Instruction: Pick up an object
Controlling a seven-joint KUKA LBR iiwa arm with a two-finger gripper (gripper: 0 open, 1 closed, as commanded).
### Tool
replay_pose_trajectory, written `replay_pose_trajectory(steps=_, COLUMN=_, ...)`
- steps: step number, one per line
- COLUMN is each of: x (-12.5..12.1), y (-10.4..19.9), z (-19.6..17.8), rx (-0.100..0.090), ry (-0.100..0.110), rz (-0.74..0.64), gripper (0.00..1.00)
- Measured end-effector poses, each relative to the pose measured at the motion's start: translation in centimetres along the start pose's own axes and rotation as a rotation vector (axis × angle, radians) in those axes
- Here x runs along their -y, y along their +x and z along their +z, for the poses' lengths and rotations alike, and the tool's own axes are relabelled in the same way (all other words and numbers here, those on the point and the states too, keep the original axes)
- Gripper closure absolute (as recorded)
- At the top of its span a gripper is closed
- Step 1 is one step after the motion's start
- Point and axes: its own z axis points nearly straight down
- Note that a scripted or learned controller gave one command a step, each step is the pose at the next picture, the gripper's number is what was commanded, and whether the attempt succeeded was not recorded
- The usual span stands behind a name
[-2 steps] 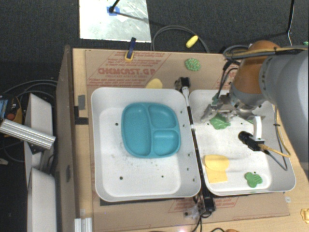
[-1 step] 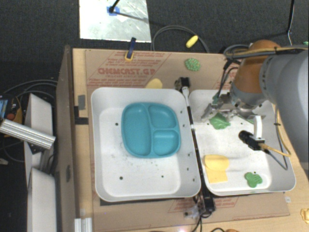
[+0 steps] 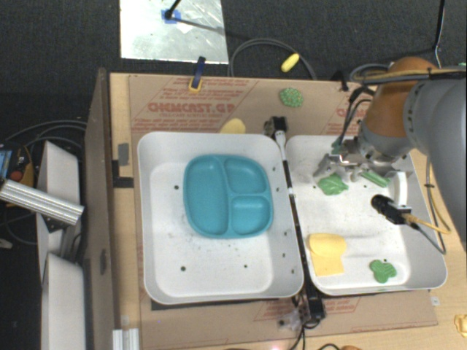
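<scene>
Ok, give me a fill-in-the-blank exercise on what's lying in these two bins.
1. The blue divided plate lies in the ____ bin.
2. The yellow block lies in the ____ bin.
3. The small green piece by that bin's near edge sits to the ____ of the yellow block.
4. The gripper hovers over the ____ bin.

Missing words: left; right; right; right

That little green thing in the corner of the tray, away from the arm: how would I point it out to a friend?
Start at the right-hand white bin and go to its near corner, the bottom right in the camera view. The small green piece lies there alone, just right of the yellow block. Unlike the other green piece, which sits by the tool, it is far from the arm.
</scene>
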Motion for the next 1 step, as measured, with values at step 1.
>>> replay_pose_trajectory(steps=1, x=0.24, y=3.34, z=-0.31, rx=-0.002, ry=0.001, rz=-0.007, gripper=0.0)
